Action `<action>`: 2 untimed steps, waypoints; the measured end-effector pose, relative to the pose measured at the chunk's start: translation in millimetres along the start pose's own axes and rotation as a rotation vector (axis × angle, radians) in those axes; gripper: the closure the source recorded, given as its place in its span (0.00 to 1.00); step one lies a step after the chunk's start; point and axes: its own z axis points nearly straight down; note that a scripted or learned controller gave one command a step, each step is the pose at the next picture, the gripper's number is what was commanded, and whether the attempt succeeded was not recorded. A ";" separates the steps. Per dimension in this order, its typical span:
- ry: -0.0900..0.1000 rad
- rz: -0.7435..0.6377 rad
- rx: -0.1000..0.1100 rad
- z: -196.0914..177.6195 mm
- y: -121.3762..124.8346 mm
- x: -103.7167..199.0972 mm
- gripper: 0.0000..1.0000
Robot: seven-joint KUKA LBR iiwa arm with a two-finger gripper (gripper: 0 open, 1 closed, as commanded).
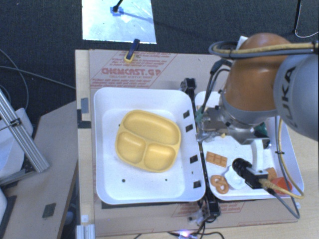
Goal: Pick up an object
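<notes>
Waffle piece (217, 158), brown and flat, lies in the right bin (232, 147), a pretzel (219, 183) just beside it and an orange item (277, 181) further right. Left bin (104, 133) carries a yellow divided tray (148, 140). Tool (213, 126) sits low by the wall between the bins; the arm (256, 78) covers it, so you cannot tell whether it is open or holds anything. Risk, as judged: a descent here may strike that wall, and the flat waffle piece may slip from a grasp.

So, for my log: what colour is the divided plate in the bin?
The plate is yellow; camera view.
</notes>
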 end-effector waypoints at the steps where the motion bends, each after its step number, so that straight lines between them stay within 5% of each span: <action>1: -0.001 0.004 -0.003 -29.1 23.4 29.3 1.00; 2: -0.002 0.012 0.001 -27.5 -0.2 12.0 1.00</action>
